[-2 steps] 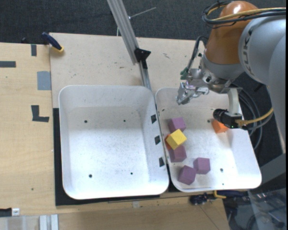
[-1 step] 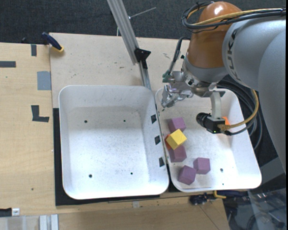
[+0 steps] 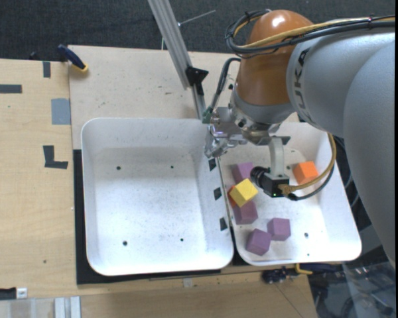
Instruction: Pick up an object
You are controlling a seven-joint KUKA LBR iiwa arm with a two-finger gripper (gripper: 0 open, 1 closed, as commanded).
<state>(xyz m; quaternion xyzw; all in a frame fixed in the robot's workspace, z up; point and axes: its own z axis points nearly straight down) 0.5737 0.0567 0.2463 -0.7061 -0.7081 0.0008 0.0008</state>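
Camera view: worktop (image 3: 26, 191), seen from above at a slant.
Arm (image 3: 338, 71): over right bin (image 3: 322, 240), likely lining up a grab.
Pincer (image 3: 215, 138): at that bin's left wall; can't tell how open, nothing seen held.
Blocks: 4 purple blocks (image 3: 257, 242), yellow block (image 3: 243, 192), orange block (image 3: 306, 171), all loose in right bin.

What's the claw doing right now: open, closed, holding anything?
Claw: cannot be told from this view.

We note a pale wooden worktop (image 3: 26, 197); dark carpeted floor (image 3: 86, 12) beyond its far edge; grey tape patch (image 3: 61, 110) and black tape pieces (image 3: 3, 93) on its left part.
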